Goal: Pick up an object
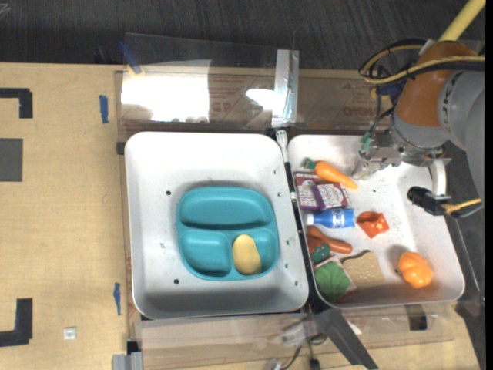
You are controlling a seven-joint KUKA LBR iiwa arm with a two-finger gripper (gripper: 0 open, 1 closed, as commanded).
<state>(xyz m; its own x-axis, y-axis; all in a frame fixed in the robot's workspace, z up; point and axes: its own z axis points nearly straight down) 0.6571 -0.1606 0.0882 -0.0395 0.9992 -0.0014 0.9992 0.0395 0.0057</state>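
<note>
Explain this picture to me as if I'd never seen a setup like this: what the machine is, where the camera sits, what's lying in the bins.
One camera looks down at a slant on two white bins. The grey arm with an orange band reaches in from the right; its tool hangs over the right bin, near a carrot. That bin also has a bottle, a purple packet, a red block and an orange fruit. The left bin holds a teal tray with a yellow lump. I see nothing held.

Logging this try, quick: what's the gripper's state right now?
Gripper: cannot tell whether open or shut; above the right bin, near the carrot.
</note>
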